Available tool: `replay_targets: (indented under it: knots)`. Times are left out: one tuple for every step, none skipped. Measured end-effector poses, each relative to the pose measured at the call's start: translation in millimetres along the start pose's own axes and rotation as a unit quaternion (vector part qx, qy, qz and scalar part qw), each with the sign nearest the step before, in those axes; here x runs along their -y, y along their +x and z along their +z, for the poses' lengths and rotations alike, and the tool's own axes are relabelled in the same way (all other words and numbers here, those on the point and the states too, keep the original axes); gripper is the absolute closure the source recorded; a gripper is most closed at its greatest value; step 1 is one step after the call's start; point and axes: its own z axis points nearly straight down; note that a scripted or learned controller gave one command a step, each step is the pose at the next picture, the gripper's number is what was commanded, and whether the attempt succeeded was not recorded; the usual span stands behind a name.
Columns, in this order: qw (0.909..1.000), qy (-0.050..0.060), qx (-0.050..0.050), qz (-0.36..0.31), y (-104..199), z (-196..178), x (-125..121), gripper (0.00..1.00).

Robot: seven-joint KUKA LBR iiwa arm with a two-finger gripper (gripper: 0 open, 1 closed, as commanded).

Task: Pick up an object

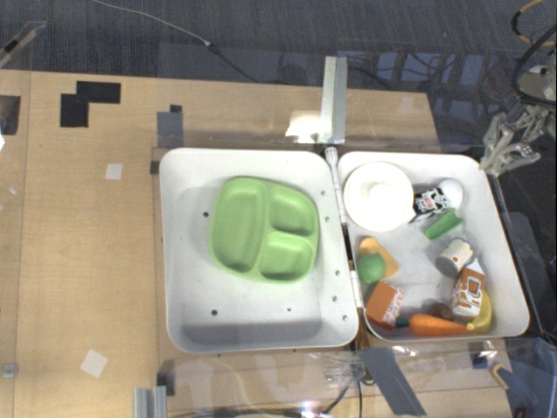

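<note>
The right bin [509, 259] holds several small items: a white round bowl [377, 196], a black-and-white toy [432, 200], a green cylinder [442, 225], a small tan cup [454, 255], an orange-and-white carton [468, 293], a banana [481, 313], a carrot [435, 325], an orange box [384, 303] and a green round fruit [372, 269]. My gripper [510, 152] hovers outside the bin's far right corner, above the bench edge. It is open, with nothing between its fingers.
The left bin [187, 312] holds a green divided plate [261, 229]. A metal post [334, 98] rises behind the seam between the two bins. Bare wooden bench [78, 259] stretches to the left.
</note>
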Motion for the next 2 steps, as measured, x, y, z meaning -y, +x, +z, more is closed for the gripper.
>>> replay_targets:
  knots:
    - [0.9633,-0.002,-0.002,-0.268,70,-30,-38,1.0]
    - [0.9632,0.001,0.001,-0.269,66,-42,-38,1.0]
